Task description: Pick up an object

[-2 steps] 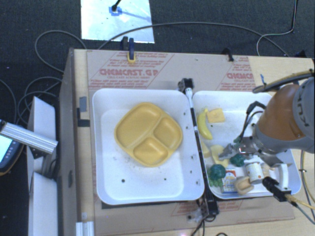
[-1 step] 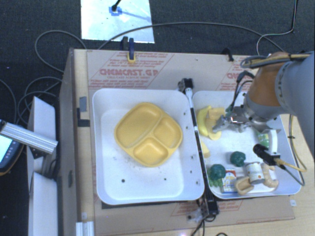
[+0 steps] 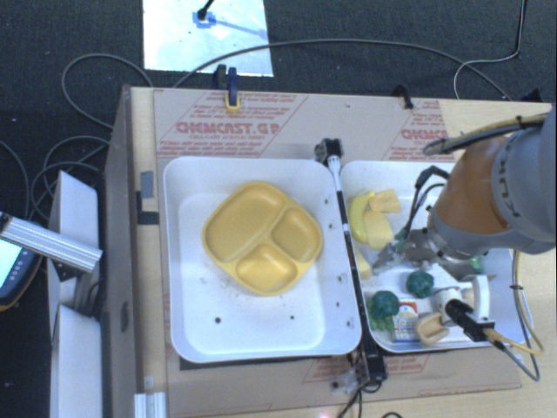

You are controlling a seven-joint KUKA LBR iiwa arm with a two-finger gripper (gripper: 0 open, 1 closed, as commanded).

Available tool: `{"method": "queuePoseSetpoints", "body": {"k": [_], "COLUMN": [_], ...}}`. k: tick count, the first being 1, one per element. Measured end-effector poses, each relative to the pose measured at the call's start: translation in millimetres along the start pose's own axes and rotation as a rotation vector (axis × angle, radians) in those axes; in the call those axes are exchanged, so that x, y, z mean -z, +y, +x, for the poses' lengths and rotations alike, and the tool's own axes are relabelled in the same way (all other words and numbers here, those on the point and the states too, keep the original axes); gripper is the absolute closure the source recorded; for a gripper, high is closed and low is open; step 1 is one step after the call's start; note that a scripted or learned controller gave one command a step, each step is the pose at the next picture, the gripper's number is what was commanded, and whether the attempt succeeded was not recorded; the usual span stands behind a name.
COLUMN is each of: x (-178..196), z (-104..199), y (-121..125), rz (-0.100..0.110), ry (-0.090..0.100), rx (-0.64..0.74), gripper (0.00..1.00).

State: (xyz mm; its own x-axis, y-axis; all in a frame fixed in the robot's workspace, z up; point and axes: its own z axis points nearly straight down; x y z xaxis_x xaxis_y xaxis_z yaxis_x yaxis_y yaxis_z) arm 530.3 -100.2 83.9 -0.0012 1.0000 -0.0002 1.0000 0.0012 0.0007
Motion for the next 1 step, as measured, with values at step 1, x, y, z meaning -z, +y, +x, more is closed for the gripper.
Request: {"method": "queuePoseSetpoints", "body": {"k": [1], "x": [0.7], "z": [-8.7], "y": [104.9], "rz": [-0.001], "ry": [0.0], "rx": [0.001], "gripper": [0.0]}}
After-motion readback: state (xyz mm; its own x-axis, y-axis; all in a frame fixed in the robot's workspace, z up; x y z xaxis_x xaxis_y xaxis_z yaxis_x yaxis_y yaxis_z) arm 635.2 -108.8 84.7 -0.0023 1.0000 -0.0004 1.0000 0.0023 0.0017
